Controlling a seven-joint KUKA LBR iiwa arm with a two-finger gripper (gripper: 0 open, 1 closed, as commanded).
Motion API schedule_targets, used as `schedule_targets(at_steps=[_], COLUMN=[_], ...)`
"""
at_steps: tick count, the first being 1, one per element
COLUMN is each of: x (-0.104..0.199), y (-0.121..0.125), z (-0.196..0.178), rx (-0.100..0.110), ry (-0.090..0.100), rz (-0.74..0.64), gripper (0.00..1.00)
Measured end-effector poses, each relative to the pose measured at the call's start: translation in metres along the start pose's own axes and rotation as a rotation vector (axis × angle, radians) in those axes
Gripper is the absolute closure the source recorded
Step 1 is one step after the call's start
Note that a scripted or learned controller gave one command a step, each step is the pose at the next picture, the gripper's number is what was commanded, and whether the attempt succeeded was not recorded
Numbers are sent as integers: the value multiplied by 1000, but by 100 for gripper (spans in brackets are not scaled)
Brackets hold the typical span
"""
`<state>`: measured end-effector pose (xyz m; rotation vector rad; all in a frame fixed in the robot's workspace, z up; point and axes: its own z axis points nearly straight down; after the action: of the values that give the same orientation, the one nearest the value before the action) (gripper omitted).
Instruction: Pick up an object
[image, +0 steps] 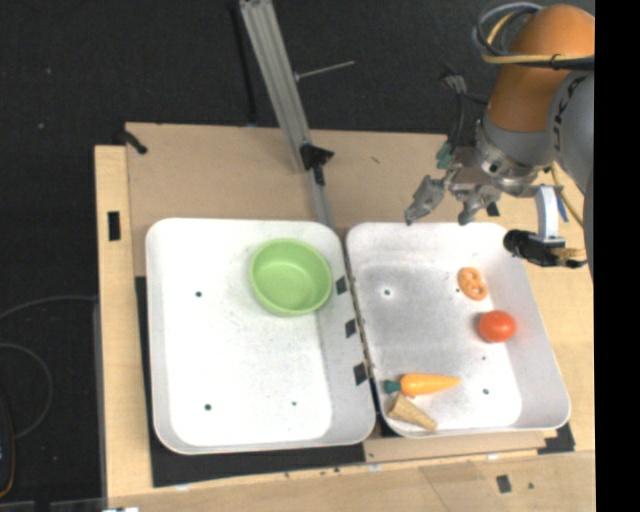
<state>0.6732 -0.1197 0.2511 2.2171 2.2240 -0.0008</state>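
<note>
My gripper (440, 214) hangs above the far edge of the right bin (420, 300), its two fingers spread open with nothing between them. In that bin lie a small orange piece (472, 283) and a red tomato (496, 326) near the right side. An orange carrot (428, 383) and a tan wedge (411, 412) rest at the near edge. All of them are well below the gripper in the view. A green bowl (290, 277) sits upright in the left bin (200, 340), toward its far right corner.
A grey metal pole (285, 100) slants up from between the bins at the back. The bins stand on a brown bench (210, 175) with dark floor around it. A black part (535, 247) sticks out by the right bin's far right corner.
</note>
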Motion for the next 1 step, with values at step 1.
schedule_targets(at_steps=[1], x=[0], y=[0], z=[0], rx=[0], ry=[-1], rz=[0], gripper=[0])
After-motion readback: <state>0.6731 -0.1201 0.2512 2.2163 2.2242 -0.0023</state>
